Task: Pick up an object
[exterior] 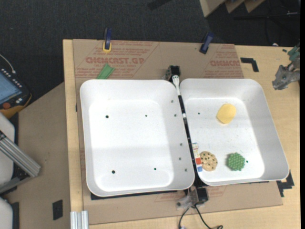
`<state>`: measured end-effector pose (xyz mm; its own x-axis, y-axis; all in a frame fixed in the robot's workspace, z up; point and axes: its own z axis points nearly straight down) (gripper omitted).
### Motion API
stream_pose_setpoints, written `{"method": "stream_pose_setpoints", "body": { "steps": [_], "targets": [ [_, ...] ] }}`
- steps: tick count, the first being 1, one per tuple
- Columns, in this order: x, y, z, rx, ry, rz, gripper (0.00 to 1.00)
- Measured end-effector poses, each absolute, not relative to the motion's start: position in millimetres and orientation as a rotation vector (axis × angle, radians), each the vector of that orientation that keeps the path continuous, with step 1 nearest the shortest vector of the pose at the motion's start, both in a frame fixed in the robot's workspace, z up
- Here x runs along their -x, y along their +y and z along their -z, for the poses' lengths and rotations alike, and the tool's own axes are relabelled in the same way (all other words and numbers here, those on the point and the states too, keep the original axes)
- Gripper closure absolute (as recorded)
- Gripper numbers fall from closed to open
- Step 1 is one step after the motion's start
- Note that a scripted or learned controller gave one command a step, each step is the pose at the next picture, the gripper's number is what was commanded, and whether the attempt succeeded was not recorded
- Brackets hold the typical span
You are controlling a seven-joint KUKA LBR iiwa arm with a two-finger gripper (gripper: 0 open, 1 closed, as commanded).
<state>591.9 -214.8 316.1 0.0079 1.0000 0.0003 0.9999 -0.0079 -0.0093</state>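
Note:
Three small objects lie in the right bin [257,92]. A round yellow piece [226,113] sits near its middle. A tan speckled cookie-like disc [208,161] rests by the front left corner, and a green bumpy ball [235,161] lies just to its right. A small red, white and blue item [198,159] lies against the bin's left wall beside the cookie. My gripper [285,76] hangs at the view's right edge, outside the right bin's far right corner and well away from all the objects.
The left bin [95,128] stands beside the right one on a brown board [143,56]. Two clamps [107,41] hold the board's far edge, and a green tag [105,71] lies by the left bin's far corner. A cable connector [196,197] sits at the front.

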Motion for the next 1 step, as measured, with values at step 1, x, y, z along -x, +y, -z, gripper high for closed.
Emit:
{"method": "stream_pose_setpoints", "body": {
  "steps": [1],
  "targets": [
    [-625.6,-213.6,-494.3,2.234,-2.240,0.015,1.00]
  ]
}}
